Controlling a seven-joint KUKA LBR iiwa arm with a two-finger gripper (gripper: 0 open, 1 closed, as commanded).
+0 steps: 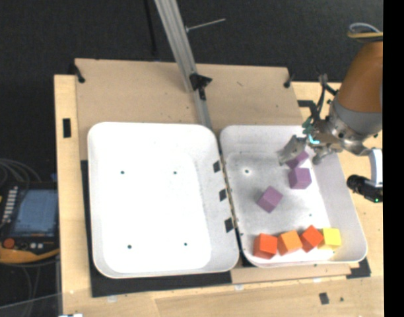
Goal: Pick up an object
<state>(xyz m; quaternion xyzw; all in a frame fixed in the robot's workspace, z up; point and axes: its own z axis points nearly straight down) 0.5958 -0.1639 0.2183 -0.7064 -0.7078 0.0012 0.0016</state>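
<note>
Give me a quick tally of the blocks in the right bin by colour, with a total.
Purple blocks: 2, one near the bin's middle and one just below the gripper
Red-orange blocks: 2
Orange block: 1
Yellow block: 1
Total: 6, all in the right bin
</note>
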